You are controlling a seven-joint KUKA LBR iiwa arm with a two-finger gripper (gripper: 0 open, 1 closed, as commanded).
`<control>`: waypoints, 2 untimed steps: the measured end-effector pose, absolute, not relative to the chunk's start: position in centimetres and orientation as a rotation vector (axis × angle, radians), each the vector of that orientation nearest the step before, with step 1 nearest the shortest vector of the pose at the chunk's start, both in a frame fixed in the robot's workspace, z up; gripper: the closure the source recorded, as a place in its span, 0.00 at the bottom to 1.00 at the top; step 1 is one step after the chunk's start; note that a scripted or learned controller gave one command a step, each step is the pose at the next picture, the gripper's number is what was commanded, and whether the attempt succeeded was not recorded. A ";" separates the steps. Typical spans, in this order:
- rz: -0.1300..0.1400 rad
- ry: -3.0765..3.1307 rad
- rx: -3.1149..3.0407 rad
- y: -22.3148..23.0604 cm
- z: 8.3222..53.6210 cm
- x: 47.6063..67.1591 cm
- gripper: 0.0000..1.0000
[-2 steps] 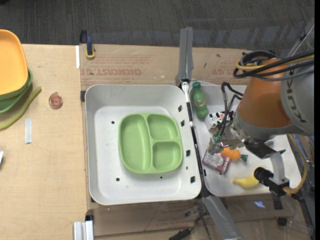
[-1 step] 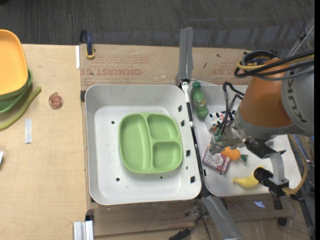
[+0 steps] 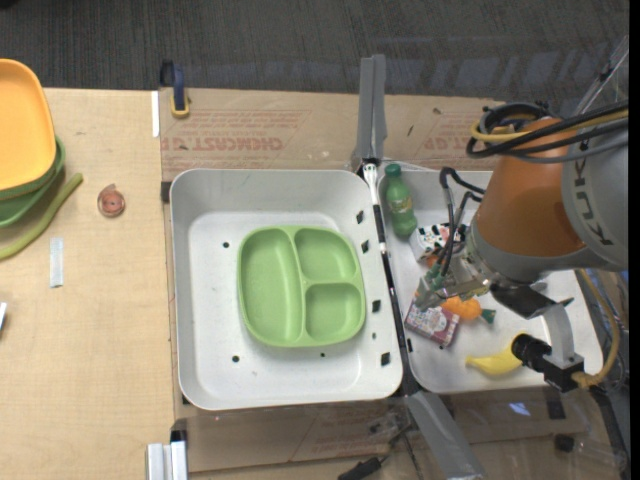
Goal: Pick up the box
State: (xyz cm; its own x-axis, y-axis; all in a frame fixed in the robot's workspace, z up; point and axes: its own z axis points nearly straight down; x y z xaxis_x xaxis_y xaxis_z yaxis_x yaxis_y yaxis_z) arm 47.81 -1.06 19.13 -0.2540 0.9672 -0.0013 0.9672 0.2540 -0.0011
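Small flat carton box (image 3: 433,323), lower centre-right of frame: likely light, thin-walled, crushable — grip across short edges; jaws' state cannot tell, wrist overhead.

Tray (image 3: 300,286) in left bin (image 3: 200,368).

Even, bright overhead light; soft shadows w/ mild glare inside the shallow white plastic bin (image 3: 200,298); pic slightly soft, esp. edges.

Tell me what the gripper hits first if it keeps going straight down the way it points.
Probably the box lying on the right bin's floor, just under the gripper; depth is hard to judge from this slanted view.
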 end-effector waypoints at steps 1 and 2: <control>0.000 2.440 1.976 -2.2 19.2 47.8 0.00; 0.002 2.398 2.025 -0.6 19.2 47.9 0.00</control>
